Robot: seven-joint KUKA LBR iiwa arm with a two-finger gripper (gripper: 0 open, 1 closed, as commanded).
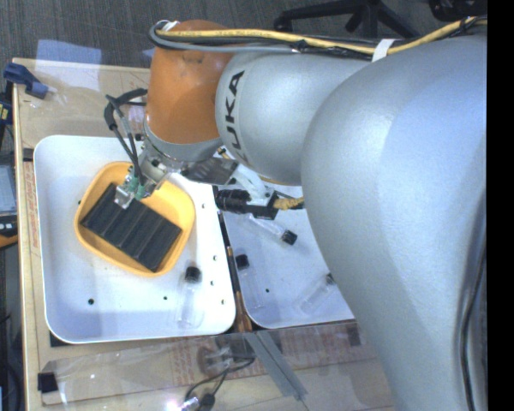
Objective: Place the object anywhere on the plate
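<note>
Below the gripper (137, 187), fingers' spread indeterminable: yellow plate (98, 197) bearing black ribbed object (130, 227), left bin (60, 281), wooden bench (111, 366), grey carpet (68, 7).

Robotics lab, KUKA arm (343, 127) over white bins (51, 255) on a wooden bench (137, 362), office chair base (360, 7), carpet
</note>
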